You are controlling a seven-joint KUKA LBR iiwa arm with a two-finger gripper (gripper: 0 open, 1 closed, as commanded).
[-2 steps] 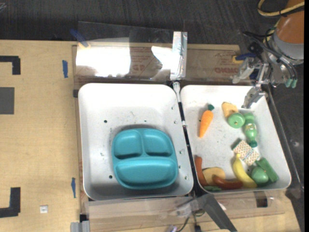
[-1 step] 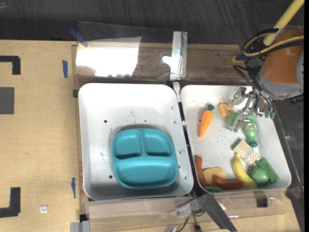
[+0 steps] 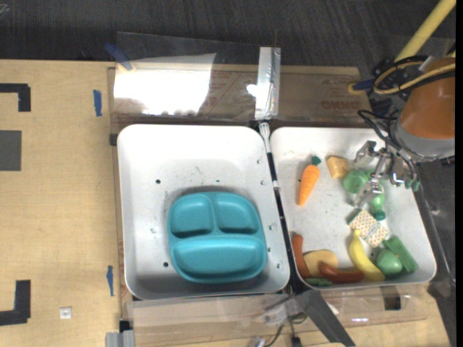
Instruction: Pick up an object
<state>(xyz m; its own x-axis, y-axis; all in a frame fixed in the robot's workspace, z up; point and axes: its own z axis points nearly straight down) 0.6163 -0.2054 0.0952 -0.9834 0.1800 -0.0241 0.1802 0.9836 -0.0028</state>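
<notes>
My gripper (image 3: 377, 170) hangs low over the upper right part of the right bin (image 3: 329, 137), below the arm's orange band (image 3: 431, 114). A light green toy (image 3: 354, 181) lies just to its left and a second green piece (image 3: 377, 202) just below it. Further left are an orange carrot (image 3: 309, 182) and a small yellow piece (image 3: 337, 166). Toward the front of the bin lie a checkered cracker (image 3: 368, 227), a yellow banana (image 3: 362, 257), a green pepper (image 3: 393, 256), a red sausage (image 3: 340, 272) and a yellow-orange piece (image 3: 319, 259).
The left bin (image 3: 145, 157) holds a teal divided plate (image 3: 215, 237). A divider (image 3: 275, 194) runs between the bins. Cables (image 3: 391, 78) and a yellow rod (image 3: 432, 19) stand behind the right bin. Wooden bench (image 3: 51, 194) lies to the left.
</notes>
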